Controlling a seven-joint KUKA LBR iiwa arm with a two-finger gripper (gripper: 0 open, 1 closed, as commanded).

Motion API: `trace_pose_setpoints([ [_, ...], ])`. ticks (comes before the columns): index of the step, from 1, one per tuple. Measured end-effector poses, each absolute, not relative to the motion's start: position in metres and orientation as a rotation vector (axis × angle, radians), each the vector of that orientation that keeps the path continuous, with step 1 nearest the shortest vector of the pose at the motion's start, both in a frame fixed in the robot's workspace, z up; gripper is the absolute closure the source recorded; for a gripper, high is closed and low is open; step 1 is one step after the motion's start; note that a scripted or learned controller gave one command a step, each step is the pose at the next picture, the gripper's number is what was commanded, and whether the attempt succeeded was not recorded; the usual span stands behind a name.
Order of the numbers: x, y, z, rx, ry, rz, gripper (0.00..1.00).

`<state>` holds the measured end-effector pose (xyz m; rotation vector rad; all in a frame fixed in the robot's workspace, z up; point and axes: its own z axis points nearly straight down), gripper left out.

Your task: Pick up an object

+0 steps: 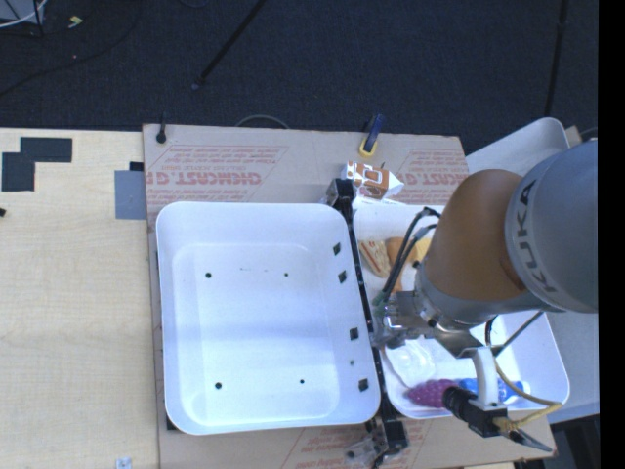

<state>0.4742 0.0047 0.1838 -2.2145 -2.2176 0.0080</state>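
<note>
Two shallow white plastic bins are set side by side on a brown printed cardboard sheet point(254, 169), which lies on the pale wooden worktop point(68, 311). This layout appears to give one fixed pick area with walls that stop loose items from rolling away. The pickable items are gathered in the right-hand white bin point(552, 374). A tan, bread-like item point(375, 254) and a yellow item point(419, 249) lie near its far end, and a purple knobbly object point(427, 394) lies near its front edge. A pale translucent item point(415, 360) lies just behind the purple one; its identity cannot be determined. The left-hand white bin point(186, 311) is separated from this group by the shared rims. The grey arm with the orange band point(479, 242) is extended over the right-hand bin and hides most of its floor. The gripper point(395, 324) is positioned low over the bin's left side, close to the shared rim, between the tan item and the purple object. It is largely covered by the wrist, so its opening cannot be determined, and no item can be confirmed as held or touched. The pick is therefore judged not yet completed.
</note>
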Motion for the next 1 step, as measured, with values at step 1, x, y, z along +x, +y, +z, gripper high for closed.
trace_pose_setpoints([
  [1, 0.4756, -0.0166, 0.1967, -2.224, -2.218, 0.002, 1.00],
])
